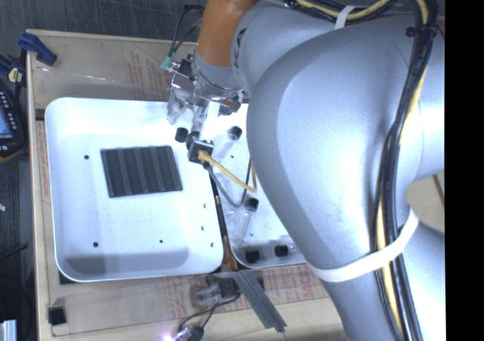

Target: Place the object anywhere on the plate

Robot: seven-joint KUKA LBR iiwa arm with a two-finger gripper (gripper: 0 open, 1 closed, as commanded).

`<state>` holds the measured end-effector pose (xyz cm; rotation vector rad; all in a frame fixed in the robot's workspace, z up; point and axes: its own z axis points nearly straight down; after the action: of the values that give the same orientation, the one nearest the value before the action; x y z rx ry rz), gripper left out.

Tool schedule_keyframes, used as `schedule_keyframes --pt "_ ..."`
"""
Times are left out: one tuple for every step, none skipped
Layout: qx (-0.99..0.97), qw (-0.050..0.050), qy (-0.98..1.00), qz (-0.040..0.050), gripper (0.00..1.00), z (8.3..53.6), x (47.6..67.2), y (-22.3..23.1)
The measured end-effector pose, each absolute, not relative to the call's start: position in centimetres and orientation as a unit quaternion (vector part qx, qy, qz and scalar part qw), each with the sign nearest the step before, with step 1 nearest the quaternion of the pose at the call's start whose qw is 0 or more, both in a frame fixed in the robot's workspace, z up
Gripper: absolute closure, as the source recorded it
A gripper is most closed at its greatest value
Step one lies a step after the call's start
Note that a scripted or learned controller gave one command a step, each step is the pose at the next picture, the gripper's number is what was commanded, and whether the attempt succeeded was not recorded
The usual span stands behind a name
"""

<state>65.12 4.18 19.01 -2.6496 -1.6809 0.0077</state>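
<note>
pale wood makes up the desk [136, 302], with dark flooring showing along the top of the frame and some blue and black gear at the far left edge. two shallow white bins sit on it side by side — the left bin [76, 249] fills the centre-left of the frame, and the right bin [261, 260] is mostly covered by the bulky grey arm [340, 128] that takes up the whole right half. a dark ribbed rectangular plate [141, 171] lies flat in the left bin, upper middle of its floor. the orange band [219, 26] sits near top centre, and below it the tool [189, 131] hangs over the seam between the two bins, just right of the plate and apart from it. whether it is clenched or released cannot be told, and no object can be made out at its tip; the task's object cannot be picked out anywhere in view.
</note>
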Motion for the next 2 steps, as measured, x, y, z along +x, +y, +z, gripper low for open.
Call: schedule_keyframes --pt "-0.9 0.002 -0.435 0.0037 1.0 19.0 54.1 9.0" --pt "-0.975 0.001 -0.221 0.0018 1.0 19.1 54.0 3.7"
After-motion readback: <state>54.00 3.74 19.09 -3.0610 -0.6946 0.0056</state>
